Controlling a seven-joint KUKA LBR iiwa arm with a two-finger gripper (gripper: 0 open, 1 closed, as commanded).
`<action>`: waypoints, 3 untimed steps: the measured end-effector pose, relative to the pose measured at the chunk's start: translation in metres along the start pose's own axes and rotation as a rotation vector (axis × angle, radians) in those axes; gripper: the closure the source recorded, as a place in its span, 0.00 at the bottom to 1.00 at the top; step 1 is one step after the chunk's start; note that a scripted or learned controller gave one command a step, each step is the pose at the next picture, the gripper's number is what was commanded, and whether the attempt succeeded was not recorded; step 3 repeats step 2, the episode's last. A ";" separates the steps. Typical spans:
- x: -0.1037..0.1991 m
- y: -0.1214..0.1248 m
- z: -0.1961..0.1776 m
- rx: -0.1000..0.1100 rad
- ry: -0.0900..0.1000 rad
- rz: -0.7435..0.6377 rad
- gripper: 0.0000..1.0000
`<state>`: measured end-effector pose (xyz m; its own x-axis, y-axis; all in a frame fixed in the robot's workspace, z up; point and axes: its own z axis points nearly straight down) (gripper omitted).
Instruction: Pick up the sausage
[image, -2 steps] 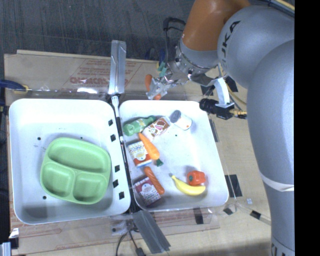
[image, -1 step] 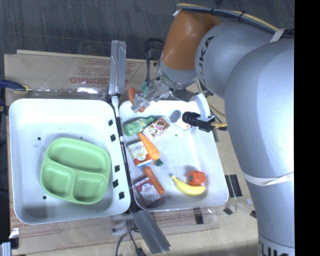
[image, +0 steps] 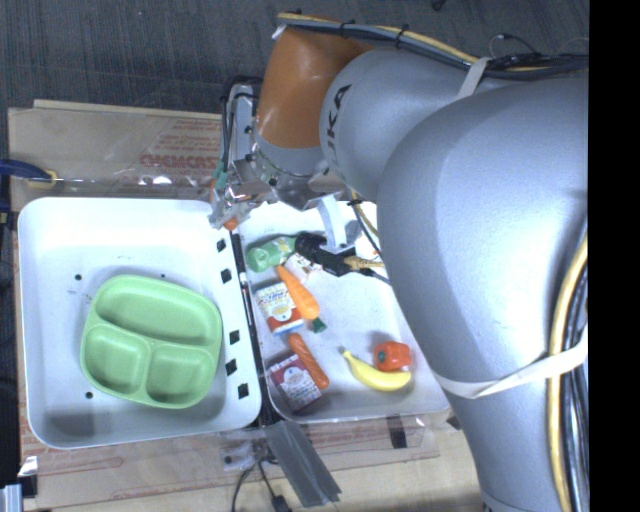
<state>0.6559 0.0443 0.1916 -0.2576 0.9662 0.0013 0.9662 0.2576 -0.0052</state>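
Observation:
The sausage (image: 308, 362) is a short reddish-brown link lying in the right bin (image: 340, 312), toward its near side, beside a dark red packet (image: 292, 386). My gripper (image: 232, 205) hangs at the far end of the wall between the two bins, well beyond the sausage and to its left. The wrist and its cables hide the gripper's tip. Nothing can be seen held in it.
In the right bin lie a green can (image: 265, 255), a carrot (image: 299, 290), a small carton (image: 279, 308), a banana (image: 377, 376) and a red pepper (image: 393, 354). The left bin (image: 50, 250) holds a green divided plate (image: 150, 341). The arm's bulk covers the right bin's far right side.

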 end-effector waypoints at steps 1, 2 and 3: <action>0.005 -0.001 -0.037 -0.005 -0.003 -0.207 1.00; -0.030 -0.008 -0.117 -0.005 -0.004 -0.372 1.00; -0.030 -0.008 -0.117 -0.005 -0.004 -0.372 1.00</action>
